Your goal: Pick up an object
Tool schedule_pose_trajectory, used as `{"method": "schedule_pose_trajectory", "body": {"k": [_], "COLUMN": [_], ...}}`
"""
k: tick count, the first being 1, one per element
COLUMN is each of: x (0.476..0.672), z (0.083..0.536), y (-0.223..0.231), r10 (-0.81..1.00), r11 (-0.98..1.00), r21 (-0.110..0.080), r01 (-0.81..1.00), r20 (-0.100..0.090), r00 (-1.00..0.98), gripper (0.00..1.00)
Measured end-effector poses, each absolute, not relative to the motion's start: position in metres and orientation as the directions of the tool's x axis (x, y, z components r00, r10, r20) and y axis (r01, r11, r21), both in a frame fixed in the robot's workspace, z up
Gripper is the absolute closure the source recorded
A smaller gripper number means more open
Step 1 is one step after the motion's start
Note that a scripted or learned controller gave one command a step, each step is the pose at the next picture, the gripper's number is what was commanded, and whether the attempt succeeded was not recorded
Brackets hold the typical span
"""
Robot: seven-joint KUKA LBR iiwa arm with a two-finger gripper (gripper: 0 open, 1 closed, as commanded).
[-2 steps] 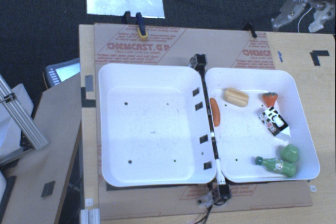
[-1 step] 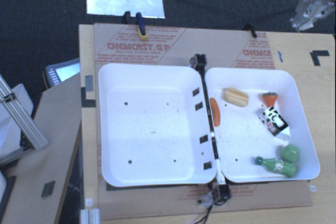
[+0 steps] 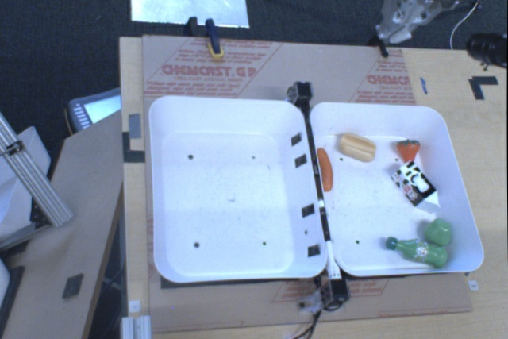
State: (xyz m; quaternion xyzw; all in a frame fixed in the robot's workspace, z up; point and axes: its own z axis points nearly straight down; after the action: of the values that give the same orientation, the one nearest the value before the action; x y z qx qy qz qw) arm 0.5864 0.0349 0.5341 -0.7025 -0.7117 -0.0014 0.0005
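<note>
Camera view: right bin with bun, carrot, green bottle.

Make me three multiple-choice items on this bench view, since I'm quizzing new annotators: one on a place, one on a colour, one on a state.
1. Which bin holds the toy food?
A. the left bin
B. the right bin
C. both bins alike

2. What colour is the toy bottle at the right bin's near edge?
A. green
B. blue
C. red

3. Where is the claw just now?
A. pressed into the left bin
B. closed round the hot dog bun
C. up beyond the bins' far edge, above the bench

Key:
1 B: the hot dog bun, sausage, carrot, black-and-white packet and bottle all lie in the right bin; the left bin holds none.
2 A: the bottle is green throughout.
3 C: the claw hangs at the top right, away from every item.
</note>
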Motion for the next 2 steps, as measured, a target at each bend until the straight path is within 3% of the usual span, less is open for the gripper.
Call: {"method": "schedule_pose_trajectory", "body": {"k": [2], "x": [0.6], "z": [0.535], "y": [0.162], "r10": [1.0], "r11": [0.01], "r21": [0.002], "r01": [1.0], "r20": [0.003], "r00": [-0.01], "gripper": [1.0]}}
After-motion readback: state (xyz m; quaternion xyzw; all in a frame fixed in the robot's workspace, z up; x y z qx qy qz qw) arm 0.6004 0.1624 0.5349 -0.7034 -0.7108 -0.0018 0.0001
